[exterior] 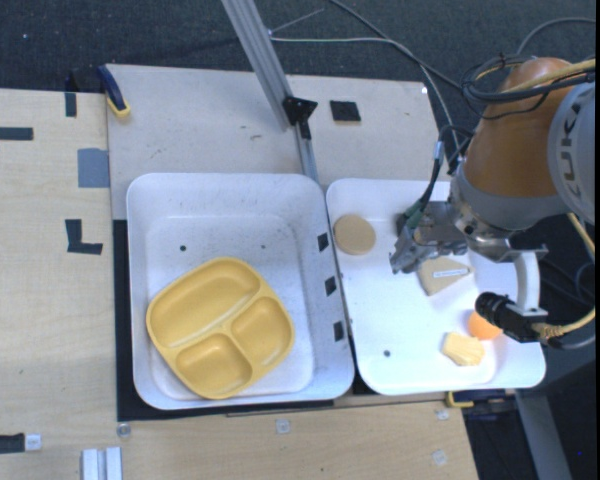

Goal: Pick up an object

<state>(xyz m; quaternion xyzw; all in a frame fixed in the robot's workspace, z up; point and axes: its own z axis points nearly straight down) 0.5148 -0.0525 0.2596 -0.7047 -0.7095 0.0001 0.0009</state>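
While the claw (412,253), grip state unclear, nears a pale wedge (444,276), a round disc (355,235) lies flat.

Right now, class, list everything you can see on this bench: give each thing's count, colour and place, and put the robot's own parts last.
Bins: 2, white, side by side on the bench; left bin, right bin.
Divided tray: 1, yellow, three compartments, lower part of the left bin.
Round disc: 1, tan, upper left of the right bin.
Wedge-shaped block: 1, pale beige, middle of the right bin, just below the end effector.
Small block: 1, yellow, lower right of the right bin.
Small object: 1, orange, right bin, beside the yellow block, partly hidden.
Arm: 1, grey with orange band, reaching in from the right.
End effector: 1, dark, over the right bin.
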